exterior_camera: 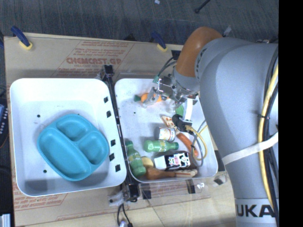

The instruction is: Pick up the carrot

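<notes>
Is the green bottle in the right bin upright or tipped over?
Tipped over. The green bottle lies on its side on the floor of the right bin, long axis roughly left-right, between a small can and a black-and-white carton.

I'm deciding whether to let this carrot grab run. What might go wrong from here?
The gripper is low at the right bin's far end, beside a small orange piece; if that is the carrot, it lies near the wall, so a finger may catch the rim. Another orange item sits in the clutter beside the can, inviting a wrong pick.
</notes>
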### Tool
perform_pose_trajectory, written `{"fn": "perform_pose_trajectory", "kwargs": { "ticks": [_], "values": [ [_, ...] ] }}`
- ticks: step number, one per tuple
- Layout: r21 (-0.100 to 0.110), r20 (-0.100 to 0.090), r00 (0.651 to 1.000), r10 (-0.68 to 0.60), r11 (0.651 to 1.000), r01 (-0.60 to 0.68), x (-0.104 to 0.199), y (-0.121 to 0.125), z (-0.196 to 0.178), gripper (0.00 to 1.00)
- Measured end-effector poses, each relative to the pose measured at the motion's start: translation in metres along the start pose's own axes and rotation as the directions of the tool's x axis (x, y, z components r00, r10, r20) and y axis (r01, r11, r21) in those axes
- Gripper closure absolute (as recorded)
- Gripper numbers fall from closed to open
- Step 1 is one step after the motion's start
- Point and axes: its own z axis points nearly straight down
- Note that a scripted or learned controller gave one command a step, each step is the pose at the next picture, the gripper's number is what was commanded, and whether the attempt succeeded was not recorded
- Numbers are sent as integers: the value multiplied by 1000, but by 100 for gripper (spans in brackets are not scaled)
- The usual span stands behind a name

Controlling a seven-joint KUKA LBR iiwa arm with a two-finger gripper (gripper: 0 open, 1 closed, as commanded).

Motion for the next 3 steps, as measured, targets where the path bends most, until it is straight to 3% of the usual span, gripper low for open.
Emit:
{"fn": "perform_pose_trajectory", "kwargs": {
  "ticks": [1,2,3],
  "values": [
    [16,0,977,215,977,-215,2,-3,3,0],
    [-25,-19,888,459,888,-460,-43,7,-80,0],
    [-14,-11,970,245,969,-245,-32,-4,-2,0]
  ]
}}
